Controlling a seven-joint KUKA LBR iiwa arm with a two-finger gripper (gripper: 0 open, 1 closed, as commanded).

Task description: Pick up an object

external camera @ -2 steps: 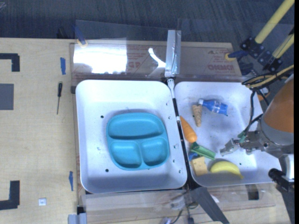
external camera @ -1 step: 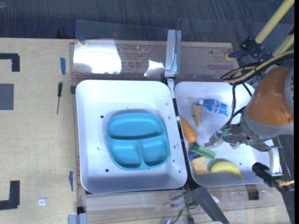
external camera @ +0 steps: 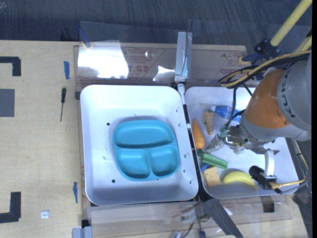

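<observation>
In the right bin [external camera: 290, 155], lower right of frame, the metal tool [external camera: 225, 139] hovers above a smooth orange carrot [external camera: 198, 135] and curved yellow banana [external camera: 238, 177]; whether it's spread, I cannot tell

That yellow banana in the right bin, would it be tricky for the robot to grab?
Probably somewhat. The banana is curved and smooth-looking, so it may slip or twist between two fingers. It looks stiff rather than floppy. It lies close to a tan block near the bin's front wall, leaving little room.
</observation>
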